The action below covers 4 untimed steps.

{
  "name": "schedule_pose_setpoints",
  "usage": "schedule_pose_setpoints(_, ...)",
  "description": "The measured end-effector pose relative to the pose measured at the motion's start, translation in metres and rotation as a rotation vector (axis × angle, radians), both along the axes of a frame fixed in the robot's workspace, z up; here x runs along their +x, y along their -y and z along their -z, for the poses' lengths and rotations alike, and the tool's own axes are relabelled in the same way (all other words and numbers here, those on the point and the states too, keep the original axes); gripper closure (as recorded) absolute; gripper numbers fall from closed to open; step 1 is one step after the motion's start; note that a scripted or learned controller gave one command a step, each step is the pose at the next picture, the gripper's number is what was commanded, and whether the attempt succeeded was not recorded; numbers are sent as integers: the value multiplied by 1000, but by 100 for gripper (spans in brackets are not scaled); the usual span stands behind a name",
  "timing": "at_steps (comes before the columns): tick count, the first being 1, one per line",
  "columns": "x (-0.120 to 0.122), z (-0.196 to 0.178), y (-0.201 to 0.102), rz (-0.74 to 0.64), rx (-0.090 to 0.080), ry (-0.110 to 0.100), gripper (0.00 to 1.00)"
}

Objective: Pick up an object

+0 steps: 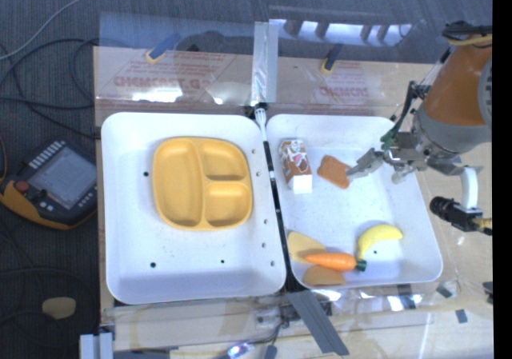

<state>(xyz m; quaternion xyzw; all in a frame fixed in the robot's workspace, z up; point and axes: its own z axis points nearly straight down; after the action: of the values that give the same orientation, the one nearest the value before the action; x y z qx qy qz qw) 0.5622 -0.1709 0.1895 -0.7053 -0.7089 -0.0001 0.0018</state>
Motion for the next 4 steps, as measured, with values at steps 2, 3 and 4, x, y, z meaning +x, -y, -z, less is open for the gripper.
schedule_pose_setpoints(2,47,89,-16,-49,-3,0,100)
schedule_pose_setpoints(3,47,89,-16,-48,-3,0,0)
schedule_pose_setpoints(4,69,98,3,-101,-11,14,0)
